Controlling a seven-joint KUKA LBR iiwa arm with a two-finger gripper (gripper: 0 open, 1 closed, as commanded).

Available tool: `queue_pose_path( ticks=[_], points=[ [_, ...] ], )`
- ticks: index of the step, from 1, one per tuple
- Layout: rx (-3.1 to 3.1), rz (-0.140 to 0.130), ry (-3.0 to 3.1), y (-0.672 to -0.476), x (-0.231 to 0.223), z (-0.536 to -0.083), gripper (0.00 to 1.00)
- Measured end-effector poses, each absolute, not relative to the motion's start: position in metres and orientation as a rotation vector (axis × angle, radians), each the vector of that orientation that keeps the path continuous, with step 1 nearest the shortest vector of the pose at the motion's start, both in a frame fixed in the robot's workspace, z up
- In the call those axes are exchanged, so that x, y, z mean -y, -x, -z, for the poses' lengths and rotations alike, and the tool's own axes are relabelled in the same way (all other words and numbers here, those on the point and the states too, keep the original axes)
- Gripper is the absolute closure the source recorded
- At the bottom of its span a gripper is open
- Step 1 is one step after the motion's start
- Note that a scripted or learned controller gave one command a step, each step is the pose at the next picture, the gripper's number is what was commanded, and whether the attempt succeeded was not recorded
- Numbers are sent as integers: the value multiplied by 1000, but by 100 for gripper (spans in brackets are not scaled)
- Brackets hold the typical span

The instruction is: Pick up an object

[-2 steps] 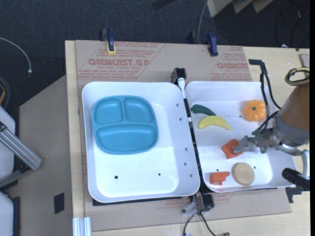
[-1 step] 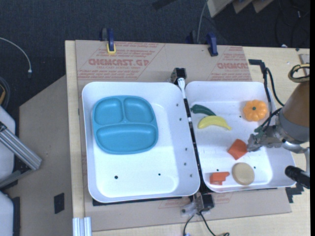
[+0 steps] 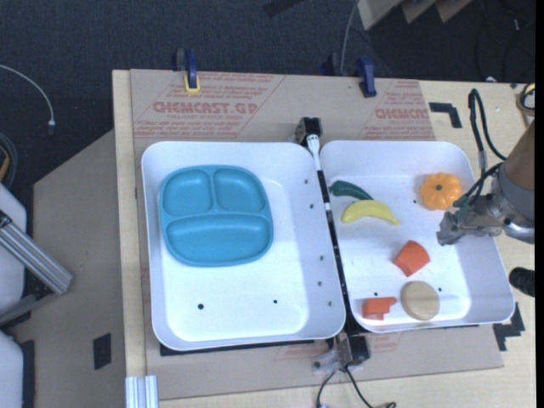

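On the left of the table, the left bin holds one blue divided plate. The right bin holds six small things: one green piece, one yellow banana, one red-orange block, one small orange piece, one tan round thing and one orange pumpkin. At the far right the gripper sits over the right bin's right side, just below the pumpkin and right of the red-orange block. How far its fingers are parted cannot be told, and nothing is seen between them. The step in hand looks like the approach, with no object lifted yet. The next move probably calls for lining up over one nearby thing, the pumpkin or the block, descending and closing on it.
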State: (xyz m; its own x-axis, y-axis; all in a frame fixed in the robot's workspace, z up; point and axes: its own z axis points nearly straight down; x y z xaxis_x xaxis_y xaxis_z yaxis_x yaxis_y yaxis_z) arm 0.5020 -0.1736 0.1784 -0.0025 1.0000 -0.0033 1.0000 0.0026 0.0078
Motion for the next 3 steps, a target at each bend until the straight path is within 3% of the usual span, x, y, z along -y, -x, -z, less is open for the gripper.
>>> queue_pose_path(
  ticks=[2,3],
  points=[
    [-2218,-4,-2215,-502,185,-269,100],
    [-2227,-5,-2212,-516,132,-274,100]
  ],
)
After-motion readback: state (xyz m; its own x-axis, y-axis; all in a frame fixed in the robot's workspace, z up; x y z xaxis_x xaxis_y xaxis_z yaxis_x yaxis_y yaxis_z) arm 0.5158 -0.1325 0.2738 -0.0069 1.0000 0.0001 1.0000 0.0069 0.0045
